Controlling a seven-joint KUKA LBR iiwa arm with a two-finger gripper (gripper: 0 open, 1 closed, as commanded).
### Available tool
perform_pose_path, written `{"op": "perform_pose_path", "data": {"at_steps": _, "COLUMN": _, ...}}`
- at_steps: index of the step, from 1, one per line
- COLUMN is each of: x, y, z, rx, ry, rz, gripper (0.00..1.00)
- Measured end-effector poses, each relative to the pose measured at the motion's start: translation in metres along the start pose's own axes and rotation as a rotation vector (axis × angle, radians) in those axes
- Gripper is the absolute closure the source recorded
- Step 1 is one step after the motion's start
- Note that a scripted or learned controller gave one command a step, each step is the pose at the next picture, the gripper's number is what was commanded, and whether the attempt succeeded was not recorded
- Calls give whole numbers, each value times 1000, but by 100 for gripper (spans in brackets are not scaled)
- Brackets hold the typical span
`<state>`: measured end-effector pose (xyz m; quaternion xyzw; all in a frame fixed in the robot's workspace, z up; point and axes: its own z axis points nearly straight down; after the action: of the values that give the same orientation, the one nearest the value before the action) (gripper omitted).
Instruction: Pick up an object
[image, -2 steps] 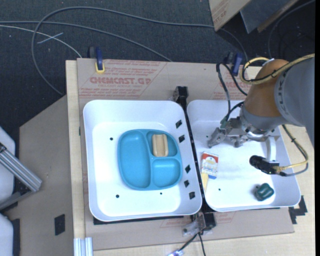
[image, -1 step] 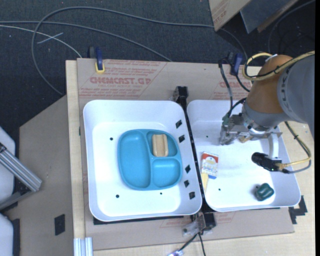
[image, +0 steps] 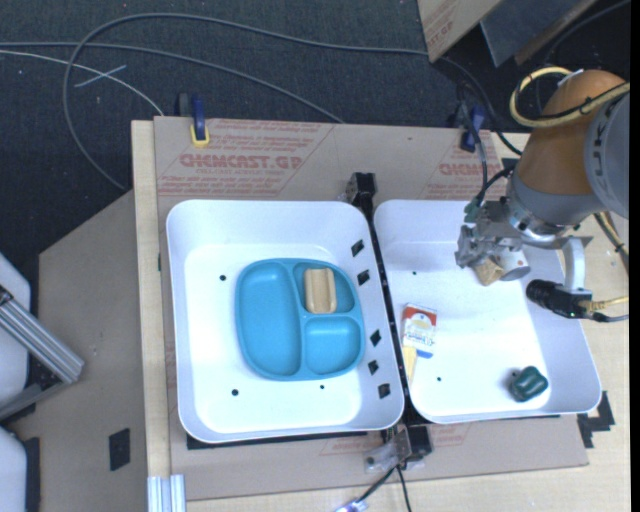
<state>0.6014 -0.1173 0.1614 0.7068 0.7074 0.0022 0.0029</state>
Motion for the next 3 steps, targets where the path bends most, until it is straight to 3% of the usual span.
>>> {"op": "perform_pose_path", "data": {"at_steps": 2, "x": -7, "y": -3, "z": -79, "rx": 3, "ry": 0, "rz": 0, "gripper": 100}}
{"op": "perform_pose_path", "data": {"at_steps": 3, "x": 37, "y": -16, "z": -83, "rx": 9, "ry": 4, "rz": -4, "gripper": 100}}
